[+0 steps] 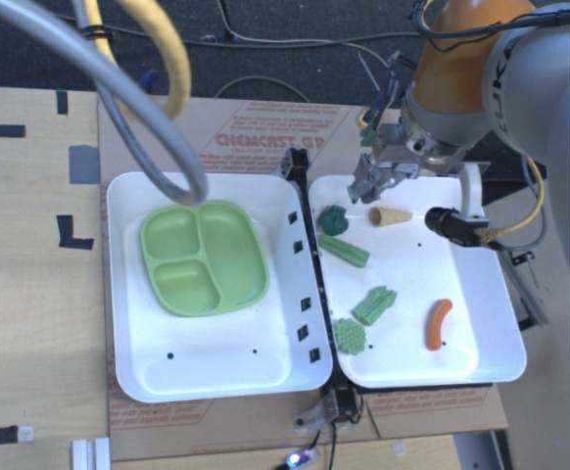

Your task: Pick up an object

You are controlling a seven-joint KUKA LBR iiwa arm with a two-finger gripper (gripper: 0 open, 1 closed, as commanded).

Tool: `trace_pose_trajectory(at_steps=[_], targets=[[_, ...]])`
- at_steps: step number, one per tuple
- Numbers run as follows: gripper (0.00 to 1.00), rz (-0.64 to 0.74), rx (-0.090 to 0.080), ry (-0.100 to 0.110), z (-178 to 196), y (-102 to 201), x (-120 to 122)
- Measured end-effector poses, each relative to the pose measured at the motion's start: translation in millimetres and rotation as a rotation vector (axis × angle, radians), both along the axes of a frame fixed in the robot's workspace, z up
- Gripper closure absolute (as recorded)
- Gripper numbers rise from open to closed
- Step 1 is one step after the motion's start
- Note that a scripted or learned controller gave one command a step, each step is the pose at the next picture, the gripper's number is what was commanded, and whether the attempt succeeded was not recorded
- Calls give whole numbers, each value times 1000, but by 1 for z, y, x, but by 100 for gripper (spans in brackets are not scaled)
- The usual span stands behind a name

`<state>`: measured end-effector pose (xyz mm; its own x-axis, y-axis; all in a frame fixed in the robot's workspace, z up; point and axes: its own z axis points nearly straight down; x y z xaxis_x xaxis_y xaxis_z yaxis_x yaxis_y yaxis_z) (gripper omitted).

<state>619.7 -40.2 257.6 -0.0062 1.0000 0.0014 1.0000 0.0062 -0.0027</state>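
The gripper [367, 190] hangs over the right bin [481, 360]; whether it is spread, I cannot tell. Nearest, just left of the cone [390, 215], lies the broccoli [333, 220], likely light, knobbly and stiff; pinching across its head seems safest.

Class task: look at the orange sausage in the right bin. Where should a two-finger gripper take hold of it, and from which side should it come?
Grip the orange sausage at its middle, coming straight down from above, fingers closing across its narrow width. It lies flat and slightly curved on the right bin, apart from the other pieces, so both long sides look reachable.
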Motion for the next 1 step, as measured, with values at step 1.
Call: trace_pose_trajectory(at_steps=[1], targets=[[100, 0, 0, 0, 2, 47, -19]])
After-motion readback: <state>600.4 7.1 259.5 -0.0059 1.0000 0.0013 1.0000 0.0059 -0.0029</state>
